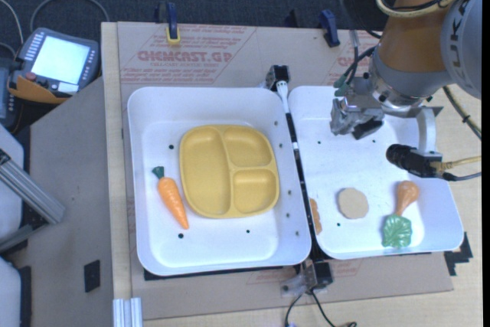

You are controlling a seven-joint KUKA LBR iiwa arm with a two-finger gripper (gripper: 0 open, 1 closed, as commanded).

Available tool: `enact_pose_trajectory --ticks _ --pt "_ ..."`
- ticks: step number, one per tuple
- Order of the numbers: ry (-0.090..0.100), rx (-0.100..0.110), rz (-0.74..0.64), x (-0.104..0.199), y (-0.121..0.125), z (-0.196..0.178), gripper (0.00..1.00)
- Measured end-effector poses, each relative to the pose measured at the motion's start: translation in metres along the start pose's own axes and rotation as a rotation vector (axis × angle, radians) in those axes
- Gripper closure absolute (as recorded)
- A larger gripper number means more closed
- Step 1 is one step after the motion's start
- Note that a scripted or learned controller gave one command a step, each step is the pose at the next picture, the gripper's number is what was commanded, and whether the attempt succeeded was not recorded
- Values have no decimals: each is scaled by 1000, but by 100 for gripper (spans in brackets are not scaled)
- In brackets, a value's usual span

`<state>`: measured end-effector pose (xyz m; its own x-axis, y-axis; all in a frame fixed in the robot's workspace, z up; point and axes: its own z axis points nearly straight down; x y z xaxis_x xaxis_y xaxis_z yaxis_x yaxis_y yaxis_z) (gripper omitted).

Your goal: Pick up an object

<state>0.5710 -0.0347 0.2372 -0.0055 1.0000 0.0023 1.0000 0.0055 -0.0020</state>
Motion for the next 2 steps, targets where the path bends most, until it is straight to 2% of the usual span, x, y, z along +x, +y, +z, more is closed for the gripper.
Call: enact_pose_trajectory --ticks 1,2 --pt "1 -1 -1 49 -6 -6 100" --pt "0 3 0 101 -9 11 100"
